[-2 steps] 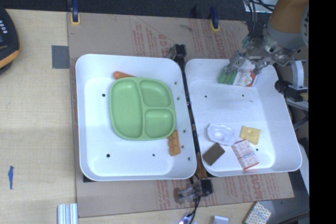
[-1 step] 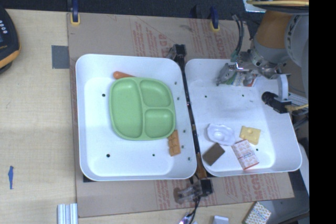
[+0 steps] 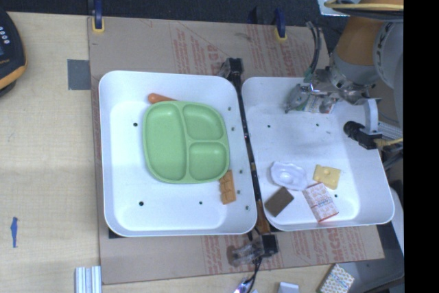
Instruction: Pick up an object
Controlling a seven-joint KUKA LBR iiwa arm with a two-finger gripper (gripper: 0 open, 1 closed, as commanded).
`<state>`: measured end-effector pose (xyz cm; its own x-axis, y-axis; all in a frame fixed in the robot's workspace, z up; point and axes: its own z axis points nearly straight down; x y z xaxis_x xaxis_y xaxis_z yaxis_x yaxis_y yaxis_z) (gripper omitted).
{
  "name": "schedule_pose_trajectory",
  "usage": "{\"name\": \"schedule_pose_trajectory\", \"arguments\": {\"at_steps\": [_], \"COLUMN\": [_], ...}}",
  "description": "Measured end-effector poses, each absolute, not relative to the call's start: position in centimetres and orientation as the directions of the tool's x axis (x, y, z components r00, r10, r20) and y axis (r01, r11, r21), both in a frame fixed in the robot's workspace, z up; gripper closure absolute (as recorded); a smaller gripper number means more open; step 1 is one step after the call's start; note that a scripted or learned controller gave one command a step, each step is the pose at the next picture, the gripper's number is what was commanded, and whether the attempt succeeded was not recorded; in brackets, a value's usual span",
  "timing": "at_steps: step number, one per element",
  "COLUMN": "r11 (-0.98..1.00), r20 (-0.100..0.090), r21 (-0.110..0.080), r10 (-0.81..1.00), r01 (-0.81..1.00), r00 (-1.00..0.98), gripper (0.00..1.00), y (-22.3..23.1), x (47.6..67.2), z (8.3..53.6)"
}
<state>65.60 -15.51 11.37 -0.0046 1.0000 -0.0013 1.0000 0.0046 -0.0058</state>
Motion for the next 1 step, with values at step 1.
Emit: {"name": "schedule_pose_trajectory", "arguments": {"at_steps": [1], "r11": [0.006], "r20": [-0.001], "r21": [-0.006], "r10": [1.000], "r01": [1.000], "r00": [-0.006], "gripper": [0.00], "y": [-15.34], "x": [65.59], "z": [9.40]}}
